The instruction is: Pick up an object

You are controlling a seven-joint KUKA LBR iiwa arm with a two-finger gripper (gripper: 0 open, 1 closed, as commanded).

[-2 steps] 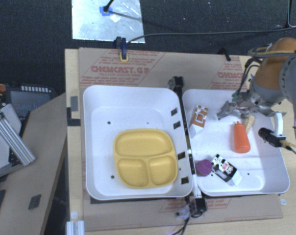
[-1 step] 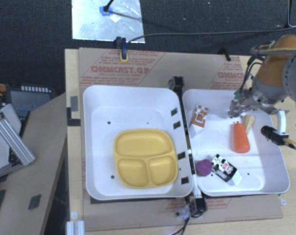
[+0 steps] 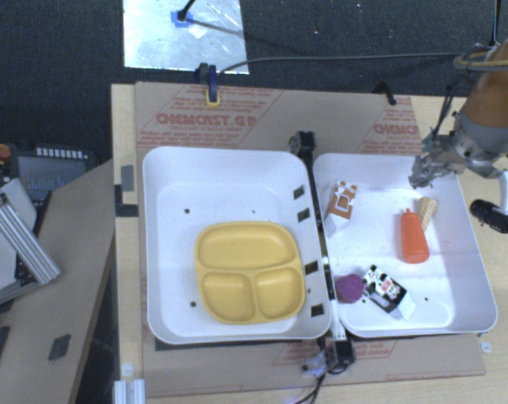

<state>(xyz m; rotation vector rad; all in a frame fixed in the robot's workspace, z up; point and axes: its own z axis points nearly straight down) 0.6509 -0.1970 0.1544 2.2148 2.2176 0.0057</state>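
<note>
The right bin holds an orange bottle, a tan ice-cream cone, an orange and white box, a purple round piece and a black and white toy. My gripper hangs over the bin's far right part, just above and behind the cone and the bottle. The arm's orange band is at the right edge. Nothing shows between the fingers.
The left bin holds a yellow divided plate. A black divider runs between the bins. A yellow clamp and a cable lie behind on the cardboard. A shiny sheet lies farther back.
</note>
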